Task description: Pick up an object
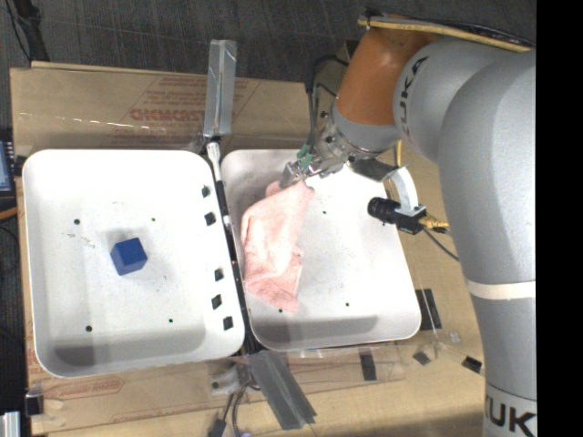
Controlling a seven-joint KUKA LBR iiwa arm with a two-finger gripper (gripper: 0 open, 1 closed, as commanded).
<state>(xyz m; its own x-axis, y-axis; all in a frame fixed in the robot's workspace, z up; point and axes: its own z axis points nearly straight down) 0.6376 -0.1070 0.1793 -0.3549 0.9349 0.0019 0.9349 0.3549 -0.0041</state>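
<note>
A pink cloth stretches lengthwise down the left side of the right bin, close to the divider. Its top corner rises to my gripper, which is shut on that corner near the bin's far edge. The rest of the cloth trails down and left from the fingers, and its lower end lies crumpled on the bin floor. A small blue cube sits alone in the left bin, far from the gripper.
The grey arm with its orange band comes in from the upper right, over the right bin's far corner. A black cable fitting juts out below the wrist. Cardboard lies behind the bins.
</note>
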